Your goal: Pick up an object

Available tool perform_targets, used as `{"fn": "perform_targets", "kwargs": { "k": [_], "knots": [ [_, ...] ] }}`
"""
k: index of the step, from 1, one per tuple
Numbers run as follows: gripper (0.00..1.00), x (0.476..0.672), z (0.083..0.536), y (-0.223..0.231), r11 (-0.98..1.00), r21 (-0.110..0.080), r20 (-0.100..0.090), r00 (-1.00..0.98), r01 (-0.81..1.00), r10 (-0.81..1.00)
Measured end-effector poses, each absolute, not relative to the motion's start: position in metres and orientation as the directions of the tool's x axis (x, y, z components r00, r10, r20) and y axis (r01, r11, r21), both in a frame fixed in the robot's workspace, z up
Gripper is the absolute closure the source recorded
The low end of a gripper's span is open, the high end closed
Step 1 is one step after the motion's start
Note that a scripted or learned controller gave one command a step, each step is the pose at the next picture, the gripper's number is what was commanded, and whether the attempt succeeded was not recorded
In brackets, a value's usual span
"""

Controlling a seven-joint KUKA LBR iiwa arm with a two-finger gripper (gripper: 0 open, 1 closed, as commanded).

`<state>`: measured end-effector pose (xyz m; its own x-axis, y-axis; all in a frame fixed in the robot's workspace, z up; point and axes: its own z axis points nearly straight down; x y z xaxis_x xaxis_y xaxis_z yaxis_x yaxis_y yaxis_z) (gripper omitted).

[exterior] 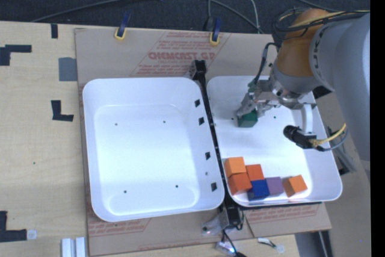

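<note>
My gripper [249,112] hangs in the back left part of the right bin [313,159], reaching in from the right. A small green block [247,121] sits between its fingertips, and the fingers are shut on it. The gripper's body hides the top of the block. Along the right bin's front edge lies a cluster of blocks: an orange one [234,165], a red-orange one [239,182], a red one [254,171], a blue one [259,189], a purple one [274,185] and another orange one [295,185].
The left bin [96,129] lies beside the right one, with a black divider [207,135] of clips between them. A black cable end [299,136] of the arm hangs over the right bin's right side. Both bins rest on cardboard [168,54].
</note>
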<state>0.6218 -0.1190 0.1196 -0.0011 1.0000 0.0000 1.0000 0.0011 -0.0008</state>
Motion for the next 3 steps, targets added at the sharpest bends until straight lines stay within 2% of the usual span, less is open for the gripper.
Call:
{"fn": "perform_targets", "kwargs": {
  "k": [1, 2, 3],
  "knots": [
    [1.00, 0.533, 0.192, -0.015, 0.008, 0.005, 0.003, -0.009, 1.000, 1.000],
    [1.00, 0.596, 0.226, -0.006, 0.001, 0.002, 0.000, -0.001, 1.000, 1.000],
    [1.00, 0.652, 0.186, 0.035, 0.003, -0.005, 0.000, -0.003, 1.000, 1.000]
  ]
}}
